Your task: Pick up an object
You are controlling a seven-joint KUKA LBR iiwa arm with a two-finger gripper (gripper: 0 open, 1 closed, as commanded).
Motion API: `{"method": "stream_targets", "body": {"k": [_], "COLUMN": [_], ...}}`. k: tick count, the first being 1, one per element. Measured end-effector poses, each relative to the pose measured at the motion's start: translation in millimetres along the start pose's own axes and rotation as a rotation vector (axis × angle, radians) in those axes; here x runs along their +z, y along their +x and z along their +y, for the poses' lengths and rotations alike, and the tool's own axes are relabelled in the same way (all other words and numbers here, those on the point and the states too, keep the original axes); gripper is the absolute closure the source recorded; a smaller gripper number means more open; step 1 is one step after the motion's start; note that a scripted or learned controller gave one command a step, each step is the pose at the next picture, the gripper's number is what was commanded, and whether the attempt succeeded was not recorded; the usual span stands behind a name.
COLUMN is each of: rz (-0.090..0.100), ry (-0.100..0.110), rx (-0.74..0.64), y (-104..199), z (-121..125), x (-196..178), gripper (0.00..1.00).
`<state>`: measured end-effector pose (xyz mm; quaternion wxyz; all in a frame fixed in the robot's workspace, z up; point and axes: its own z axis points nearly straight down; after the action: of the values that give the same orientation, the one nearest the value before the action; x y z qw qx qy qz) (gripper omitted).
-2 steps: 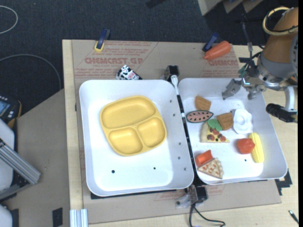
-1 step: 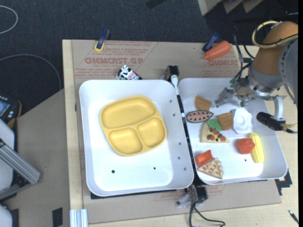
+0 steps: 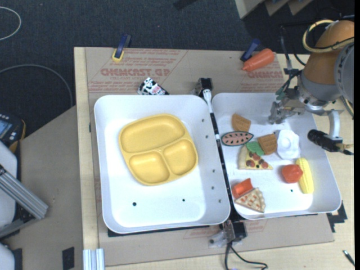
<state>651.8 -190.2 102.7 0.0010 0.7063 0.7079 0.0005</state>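
Gripper point(image 3: 277, 112): over the right bin's point(image 3: 326, 198) far side; finger state cannot be told. Right bin contents: toy food, including pizza slice point(image 3: 253, 160), corn cob point(image 3: 305, 175), tomato point(image 3: 291, 173). Left bin point(image 3: 112, 167): yellow divided plate point(image 3: 157, 148).

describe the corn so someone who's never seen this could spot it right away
Start at the right white bin, the one crowded with toy food. Along its right side lies a small yellow plastic corn cob, beside a round red tomato. It is the sole long, ridged, all-yellow piece there; the nearby pizza slices are flat triangles.
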Motion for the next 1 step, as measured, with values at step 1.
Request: {"method": "stream_targets", "body": {"k": [1], "rz": [-0.002], "ry": [-0.005], "rx": [0.002], "y": [-6.3], "z": [1.3], "x": [-46.1], "gripper": [1.0]}}
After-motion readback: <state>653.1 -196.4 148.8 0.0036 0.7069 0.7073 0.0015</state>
